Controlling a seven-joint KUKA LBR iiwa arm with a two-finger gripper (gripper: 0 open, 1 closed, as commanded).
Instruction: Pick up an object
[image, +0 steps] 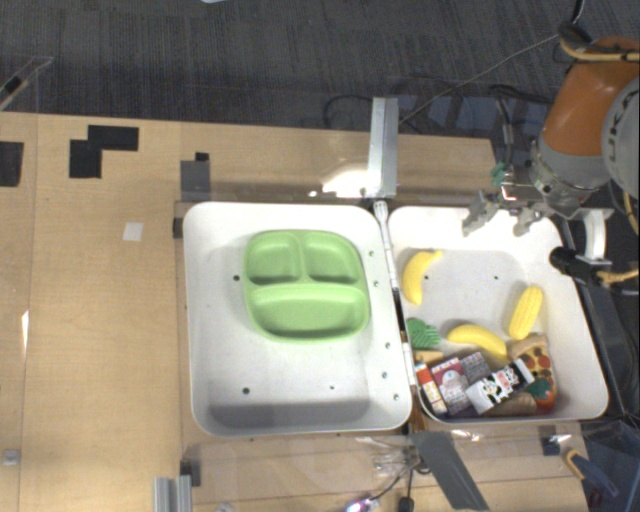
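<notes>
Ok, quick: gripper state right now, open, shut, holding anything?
Gripper: open, holding nothing, over the back edge of the right bin, apart from the bananas.

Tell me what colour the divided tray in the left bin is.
Light green. The divided tray shows plainly in the camera view, lying in the left bin.

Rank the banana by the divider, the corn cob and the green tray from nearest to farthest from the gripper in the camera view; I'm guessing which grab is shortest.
1. Corn cob: right bin, right side, below the gripper.
2. Banana: right bin, by the divider; nearly as close, so a narrow call.
3. Green tray: left bin, clearly farthest.
</notes>
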